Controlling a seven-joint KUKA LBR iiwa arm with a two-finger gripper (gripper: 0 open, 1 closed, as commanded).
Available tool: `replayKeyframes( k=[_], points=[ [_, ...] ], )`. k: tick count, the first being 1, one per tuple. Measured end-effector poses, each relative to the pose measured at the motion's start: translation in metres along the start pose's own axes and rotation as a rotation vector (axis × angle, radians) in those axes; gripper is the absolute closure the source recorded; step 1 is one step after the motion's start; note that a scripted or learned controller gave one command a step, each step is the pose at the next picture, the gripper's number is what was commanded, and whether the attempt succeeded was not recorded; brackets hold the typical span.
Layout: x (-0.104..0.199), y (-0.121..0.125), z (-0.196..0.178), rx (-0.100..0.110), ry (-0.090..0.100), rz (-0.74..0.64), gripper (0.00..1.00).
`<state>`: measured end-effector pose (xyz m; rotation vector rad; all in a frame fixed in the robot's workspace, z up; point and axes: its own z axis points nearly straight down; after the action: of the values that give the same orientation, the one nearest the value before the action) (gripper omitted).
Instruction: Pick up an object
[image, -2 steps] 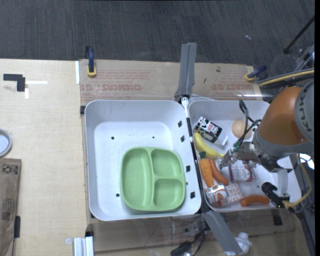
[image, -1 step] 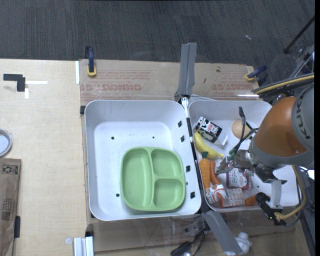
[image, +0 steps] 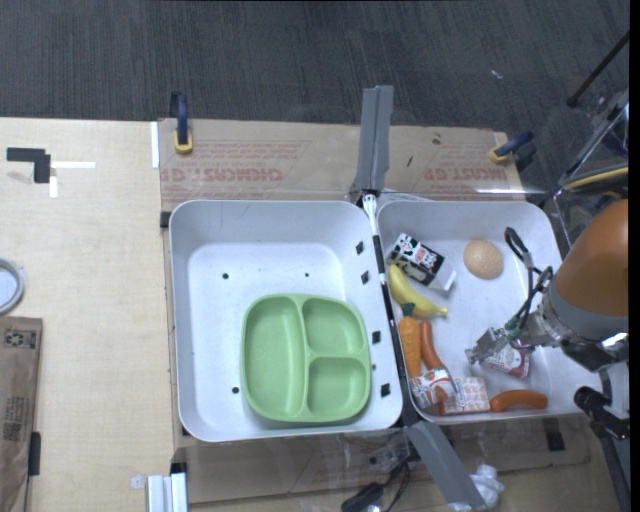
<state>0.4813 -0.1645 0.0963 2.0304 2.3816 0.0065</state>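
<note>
My grey arm with its orange band comes in from the right edge of the view, the rounded orange part high and nearest the camera. Below it my wrist bends left and downward, with thin dark cables looping beside it. My metal two-finger gripper sits low at the end of that reach, pointing left, too small and cluttered to read clearly.
</note>
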Motion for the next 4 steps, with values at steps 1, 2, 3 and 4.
replayKeyframes(
  k=[1,2,3,4],
  points=[
    [-0.002,0.001,-0.008,-0.001,-0.003,0.004,1.0],
    [-0.002,0.001,-0.008,-0.001,-0.002,0.003,0.0],
    [0.035,0.108,-0.001,-0.007,-0.001,0.032,0.0],
    [0.039,0.155,0.001,0.032,0.006,0.175,0.0]
  ],
)
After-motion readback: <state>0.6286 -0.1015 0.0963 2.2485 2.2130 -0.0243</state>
